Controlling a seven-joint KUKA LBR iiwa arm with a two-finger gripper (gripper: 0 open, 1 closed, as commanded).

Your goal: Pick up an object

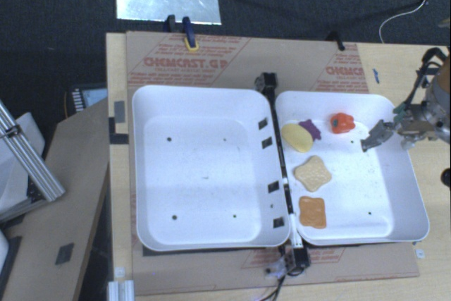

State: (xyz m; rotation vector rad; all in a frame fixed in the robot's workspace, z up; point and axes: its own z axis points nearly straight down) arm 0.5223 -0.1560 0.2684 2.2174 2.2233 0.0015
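My gripper [373, 137] is hanging over the right bin [402, 222], near its right side; I cannot tell its state. Left of it are lying an orange toy [342, 123], a purple piece [310, 128], a yellow piece [297, 138], a tan piece [312, 173] and an orange slab [313, 211].

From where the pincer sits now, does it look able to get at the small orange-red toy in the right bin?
Probably yes. The pincer hangs over the right white bin, and the small orange-red toy lies just beyond it with bare bin floor between them.
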